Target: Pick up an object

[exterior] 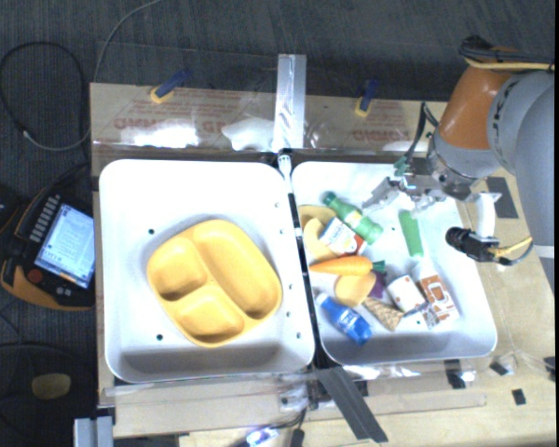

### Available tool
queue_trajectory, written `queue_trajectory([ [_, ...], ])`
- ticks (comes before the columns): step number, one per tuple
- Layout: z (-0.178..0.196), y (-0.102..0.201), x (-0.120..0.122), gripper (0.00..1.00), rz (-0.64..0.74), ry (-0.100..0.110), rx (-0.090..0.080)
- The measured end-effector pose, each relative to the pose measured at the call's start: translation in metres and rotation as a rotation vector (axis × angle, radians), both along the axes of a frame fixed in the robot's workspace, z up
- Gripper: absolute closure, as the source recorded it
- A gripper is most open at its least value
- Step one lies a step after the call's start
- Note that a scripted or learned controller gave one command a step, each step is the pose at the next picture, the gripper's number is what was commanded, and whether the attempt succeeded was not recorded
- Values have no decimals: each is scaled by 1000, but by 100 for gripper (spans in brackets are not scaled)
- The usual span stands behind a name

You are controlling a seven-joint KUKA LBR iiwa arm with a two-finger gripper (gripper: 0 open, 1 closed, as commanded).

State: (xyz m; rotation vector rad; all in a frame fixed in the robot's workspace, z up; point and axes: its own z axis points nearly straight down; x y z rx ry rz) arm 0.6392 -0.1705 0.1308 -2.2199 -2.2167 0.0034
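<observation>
Smooth rounded yellow tray (214, 282), glossy white bin (121, 194).

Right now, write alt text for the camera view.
A grey arm's gripper hovers over the right white bin, which holds a jumble of small items including a green bottle and a carrot. The left bin holds a yellow divided tray.

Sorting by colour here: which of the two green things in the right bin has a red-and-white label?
The green bottle lying left of the hand. The other, a plain green tube, lies below the hand, unlabelled.
</observation>
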Motion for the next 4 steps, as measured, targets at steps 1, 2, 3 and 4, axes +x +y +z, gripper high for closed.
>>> queue_trajectory([
  [1, -42, -23, -5, 0, -27, -14, -9],
  [2, -33, 14, -24, 0, 55, -1, -4],
  [3, -28, 16, -25, 100, 57, 5, 1],
  [4, 76, 69, 30, 100, 86, 0, -3],
])
